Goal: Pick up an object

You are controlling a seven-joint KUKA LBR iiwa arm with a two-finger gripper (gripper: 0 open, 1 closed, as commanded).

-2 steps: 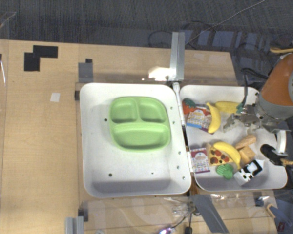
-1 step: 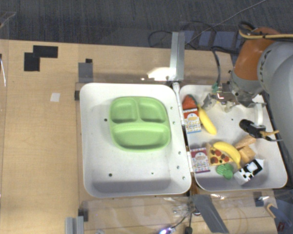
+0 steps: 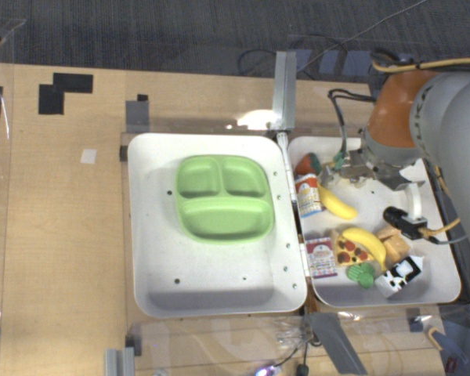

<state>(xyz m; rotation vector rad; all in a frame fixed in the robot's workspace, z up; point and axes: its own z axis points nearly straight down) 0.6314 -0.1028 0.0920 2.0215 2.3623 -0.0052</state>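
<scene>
The gripper (image 3: 346, 165) hangs low over the right bin's (image 3: 446, 284) far end; whether it is parted I cannot tell. The nearest banana (image 3: 336, 204) lies just beside it toward the camera, long axis slanting across the bin.

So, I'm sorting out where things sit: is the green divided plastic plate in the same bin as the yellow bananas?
No, the green divided plastic plate lies in the left white bin, while the yellow bananas lie in the right one.

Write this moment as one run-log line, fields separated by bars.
arm: over right bin | gripper: hidden | right bin: two bananas, toys, cartons | left bin: green divided plate | pick: none seen
</scene>
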